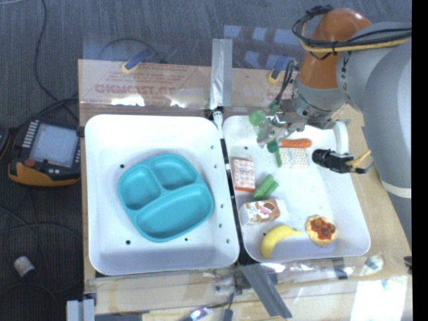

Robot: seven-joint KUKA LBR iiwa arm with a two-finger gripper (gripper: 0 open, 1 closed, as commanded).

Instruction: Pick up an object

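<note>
Gripper low over right white plastic bin, beside small orange carrot-shaped toy. Finger state: cannot tell. Nothing visibly lifted; pick apparently not yet done. Grasp and lift remaining.

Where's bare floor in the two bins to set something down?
Left bin: only strips around the blue divided tray. Right bin: a bare patch right of the snack packet, above the pizza toy. Crowded under the end effector.
</note>
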